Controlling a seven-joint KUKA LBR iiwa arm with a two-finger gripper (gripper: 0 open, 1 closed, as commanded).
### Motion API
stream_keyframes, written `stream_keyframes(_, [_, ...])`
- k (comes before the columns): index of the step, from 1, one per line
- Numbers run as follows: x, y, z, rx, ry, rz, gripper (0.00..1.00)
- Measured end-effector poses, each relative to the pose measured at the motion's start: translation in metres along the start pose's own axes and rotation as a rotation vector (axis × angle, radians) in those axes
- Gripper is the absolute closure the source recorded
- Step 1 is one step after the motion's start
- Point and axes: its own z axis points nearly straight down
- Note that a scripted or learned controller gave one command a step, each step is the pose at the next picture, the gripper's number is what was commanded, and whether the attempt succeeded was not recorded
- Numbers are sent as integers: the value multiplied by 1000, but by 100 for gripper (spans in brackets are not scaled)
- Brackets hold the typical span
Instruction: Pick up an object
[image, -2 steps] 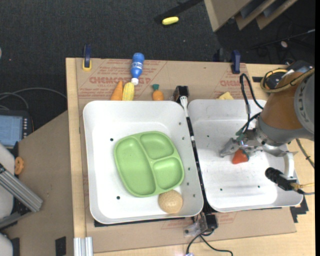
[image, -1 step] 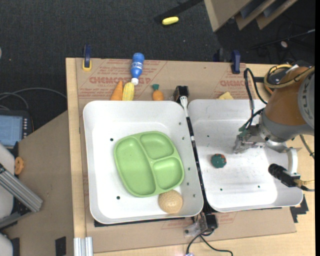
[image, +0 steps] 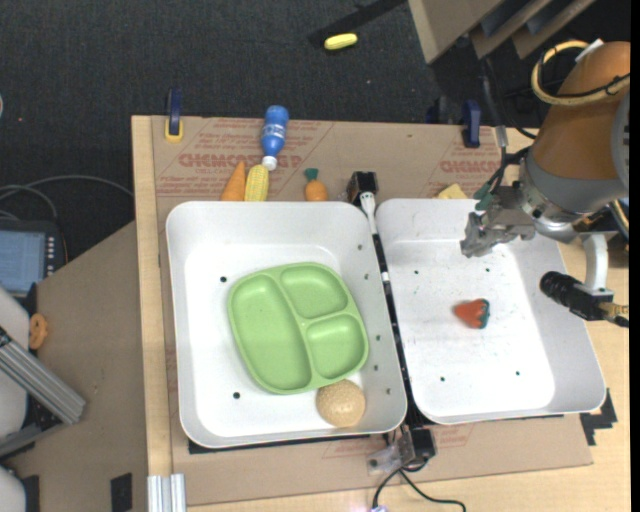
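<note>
Inspection runs from the left bin (image: 190, 300) across to the right. Left bin carries a green divided tray (image: 297, 327) with a tan ball (image: 341, 403) touching its near edge; neither sits near the tool. Right bin (image: 560, 385) holds one red object with a dark end (image: 473, 313), probably a toy strawberry, lying alone near the bin's middle. Tool (image: 484, 238) hangs over the far part of that bin, nothing visibly in its grasp; how far it is spread I cannot tell from this angle. The red object lies nearer the camera than the tool, close but apart. Recommendation: bring the tool toward the camera until centred over the red object, descend straight, and close across its narrow width, since its rounded shape may roll aside.
</note>
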Motion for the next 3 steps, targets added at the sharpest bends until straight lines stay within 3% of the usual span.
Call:
stream_keyframes(1, [-59, 51, -14, 7, -5, 11, 100])
stream_keyframes(2, [-27, 91, -32, 8, -2, 4, 100])
stream_keyframes(3, [-36, 68, -57, 14, -1, 9, 100])
